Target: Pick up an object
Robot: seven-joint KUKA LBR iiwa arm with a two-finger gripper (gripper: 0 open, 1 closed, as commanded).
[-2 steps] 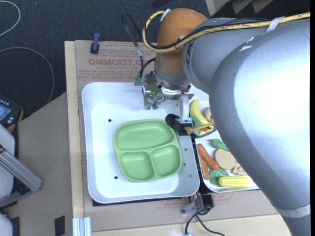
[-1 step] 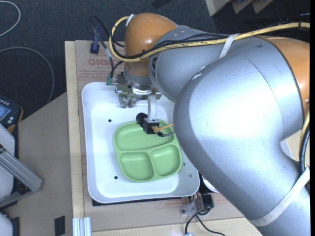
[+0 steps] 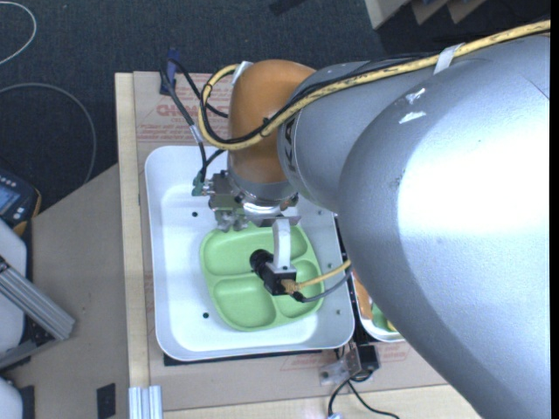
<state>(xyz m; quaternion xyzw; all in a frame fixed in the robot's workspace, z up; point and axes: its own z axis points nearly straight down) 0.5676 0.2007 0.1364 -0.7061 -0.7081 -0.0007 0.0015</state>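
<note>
My arm point(image 3: 437, 190) comes in from the right and covers most of that side. Its orange band point(image 3: 262, 120) sits over the far edge of the left bin point(image 3: 175, 234). Below the band, my pincer point(image 3: 236, 216) hangs over the far-left rim of the plate point(image 3: 236, 304). From this angle I cannot tell whether it is open or closed, and I see nothing held in it. I also cannot tell whether it touches the plate or hovers just above it.

The plate is pale green and lies flat in the middle of the left bin, a little toward the right and near walls. It is rounded and about as wide as it is deep, so no long axis is plain. A raised ridge crosses it from left to right, slanting slightly toward the far side at its right end. The one large compartment lies on the near side. Beyond the ridge, a second ridge splits the far half into left and right compartments. My wrist hides part of that far half.

A sliver of the right bin point(image 3: 377, 321) peeks out under my arm. It holds something pale green and orange that I cannot make out. Both bins rest on the tan bench point(image 3: 131, 260).
</note>
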